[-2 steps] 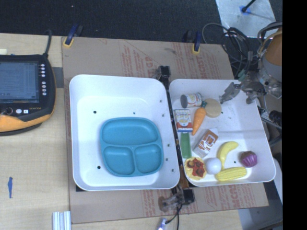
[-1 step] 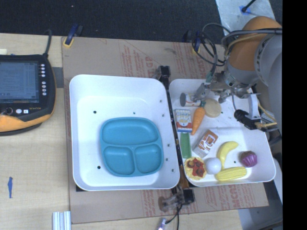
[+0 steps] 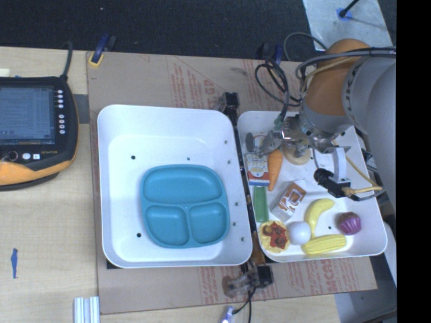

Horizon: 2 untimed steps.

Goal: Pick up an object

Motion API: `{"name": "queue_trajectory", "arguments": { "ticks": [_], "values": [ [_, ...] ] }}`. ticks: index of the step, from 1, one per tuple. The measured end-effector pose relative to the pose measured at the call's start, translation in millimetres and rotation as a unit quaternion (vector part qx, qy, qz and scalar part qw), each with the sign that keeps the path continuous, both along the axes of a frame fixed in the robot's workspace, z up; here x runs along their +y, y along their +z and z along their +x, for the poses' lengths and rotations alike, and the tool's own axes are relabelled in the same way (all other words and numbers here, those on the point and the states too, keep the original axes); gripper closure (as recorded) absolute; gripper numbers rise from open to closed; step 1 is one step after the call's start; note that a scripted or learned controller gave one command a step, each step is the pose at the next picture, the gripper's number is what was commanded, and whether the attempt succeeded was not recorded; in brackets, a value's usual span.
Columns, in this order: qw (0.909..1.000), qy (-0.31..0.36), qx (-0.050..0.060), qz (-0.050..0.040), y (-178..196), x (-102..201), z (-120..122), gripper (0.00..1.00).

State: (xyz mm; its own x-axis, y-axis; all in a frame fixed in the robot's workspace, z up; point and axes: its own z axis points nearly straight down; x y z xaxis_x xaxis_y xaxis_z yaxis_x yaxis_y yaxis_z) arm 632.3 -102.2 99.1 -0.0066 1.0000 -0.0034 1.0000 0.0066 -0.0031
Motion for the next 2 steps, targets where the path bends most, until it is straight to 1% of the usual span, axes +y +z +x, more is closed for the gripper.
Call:
{"name": "queue_trajectory", "arguments": {
  "ticks": [1, 2],
  "values": [
    [1.0, -0.001, -0.001, 0.0016, -3.9, -36.3, 8.3, 0.0],
    [1.0, -0.003, 0.0, 0.0016, 8.4, -93.4, -12.9, 0.0]
  ]
}}
